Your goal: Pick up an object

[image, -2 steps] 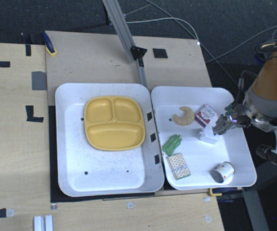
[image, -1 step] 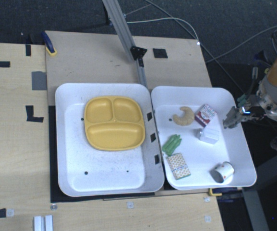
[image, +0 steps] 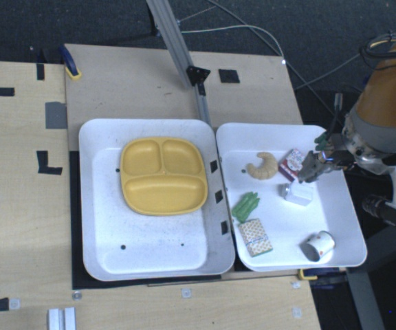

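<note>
The right bin [image: 335,215] holds a tan croissant [image: 262,166], a red-and-white packet [image: 294,162], a white block [image: 298,194], a green pepper-like toy [image: 245,205], a patterned box [image: 255,237] and a white cup [image: 318,245] lying on its side. My gripper [image: 310,171] hangs over the bin's upper right part, just right of the packet and above the white block. Its dark fingers point down to the left. Nothing visibly sits between them.
The left bin [image: 102,205] holds a yellow divided plate [image: 163,175]. A grey metal post [image: 172,29] slants up from between the bins. Cables lie on the dark floor behind the bench. The arm's orange band [image: 383,98] rises at the right edge.
</note>
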